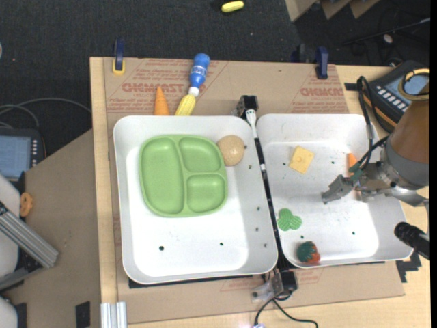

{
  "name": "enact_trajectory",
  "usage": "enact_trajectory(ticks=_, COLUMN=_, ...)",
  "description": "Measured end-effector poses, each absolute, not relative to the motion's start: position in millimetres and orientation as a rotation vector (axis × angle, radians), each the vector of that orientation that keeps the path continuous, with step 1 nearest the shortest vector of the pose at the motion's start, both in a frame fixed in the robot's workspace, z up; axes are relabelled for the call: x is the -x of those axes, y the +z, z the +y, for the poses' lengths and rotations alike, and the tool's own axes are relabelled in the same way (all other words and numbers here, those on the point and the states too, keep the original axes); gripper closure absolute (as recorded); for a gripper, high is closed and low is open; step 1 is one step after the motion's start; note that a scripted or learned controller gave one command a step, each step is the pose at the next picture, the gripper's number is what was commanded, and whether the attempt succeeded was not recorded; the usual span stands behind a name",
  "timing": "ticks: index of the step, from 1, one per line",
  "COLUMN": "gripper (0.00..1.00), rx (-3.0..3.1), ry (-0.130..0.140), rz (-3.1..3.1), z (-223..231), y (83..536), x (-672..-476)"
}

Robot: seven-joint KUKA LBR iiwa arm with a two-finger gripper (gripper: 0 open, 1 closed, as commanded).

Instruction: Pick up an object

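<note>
While the arm (410, 149) reaches leftward, its claw (332, 191) hovers over the right bin (328, 125).

The arm (413, 152) reaches in from the right, wrist bent low, its claw (334, 191) pointing left, nothing seen between its tips.

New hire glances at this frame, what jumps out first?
Probably the green divided plate, big and bright in the left bin, with a tan ball touching its upper right corner. Next, the arm reaching in from the right, its gripper over the middle of the right bin, flanked by a yellow block above it and a green toy below it.
</note>
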State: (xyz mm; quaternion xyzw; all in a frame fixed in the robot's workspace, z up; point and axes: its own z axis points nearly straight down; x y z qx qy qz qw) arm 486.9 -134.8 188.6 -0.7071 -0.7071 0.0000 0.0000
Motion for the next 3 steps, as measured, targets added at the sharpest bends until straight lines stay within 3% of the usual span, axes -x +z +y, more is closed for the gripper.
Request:
enact_trajectory(ticks=1, gripper=0.00, rx=2.225, ry=0.001, rz=-2.221, z=-179.8, y=80.2, x=-533.4)
enact_trajectory(ticks=2, gripper=0.00, rx=2.217, ry=-0.007, rz=-2.232, z=-124.5, y=85.0, x=-592.7)
enact_trajectory(ticks=3, gripper=0.00, rx=2.222, ry=-0.004, rz=-2.228, z=-122.5, y=85.1, x=-633.1)
